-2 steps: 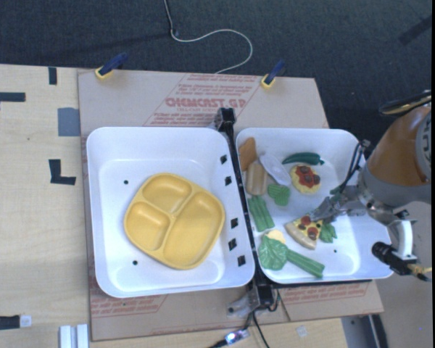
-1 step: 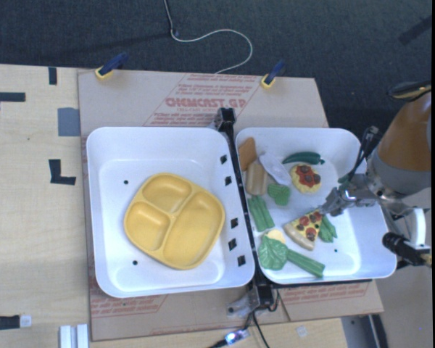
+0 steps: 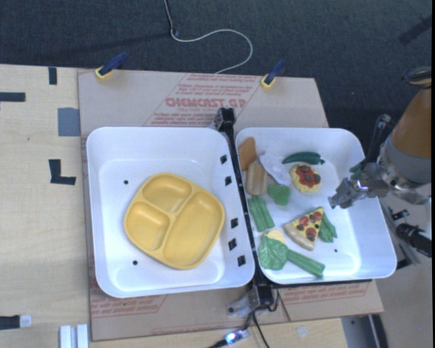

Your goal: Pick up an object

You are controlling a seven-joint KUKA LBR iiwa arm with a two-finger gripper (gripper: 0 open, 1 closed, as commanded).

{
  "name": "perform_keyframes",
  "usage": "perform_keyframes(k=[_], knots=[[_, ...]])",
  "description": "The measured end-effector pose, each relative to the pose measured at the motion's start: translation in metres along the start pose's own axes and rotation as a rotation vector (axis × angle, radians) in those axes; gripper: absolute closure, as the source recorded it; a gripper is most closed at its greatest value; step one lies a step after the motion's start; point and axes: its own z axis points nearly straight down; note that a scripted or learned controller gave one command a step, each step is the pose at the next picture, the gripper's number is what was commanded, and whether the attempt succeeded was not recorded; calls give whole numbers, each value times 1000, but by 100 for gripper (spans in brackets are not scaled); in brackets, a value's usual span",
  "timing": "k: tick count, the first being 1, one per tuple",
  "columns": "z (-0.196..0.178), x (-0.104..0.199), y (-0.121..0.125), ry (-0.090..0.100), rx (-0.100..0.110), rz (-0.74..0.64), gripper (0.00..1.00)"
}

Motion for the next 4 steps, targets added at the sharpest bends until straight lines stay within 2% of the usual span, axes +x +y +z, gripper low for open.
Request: perform_keyframes(k=[1, 2, 3, 4], knots=[[-27, 1, 1, 1, 1, 0, 100], [-20, 54, 21, 1, 3, -2, 100], [-28, 97, 56, 1, 1, -3, 100], [-17, 147, 83, 0, 2, -3, 100]])
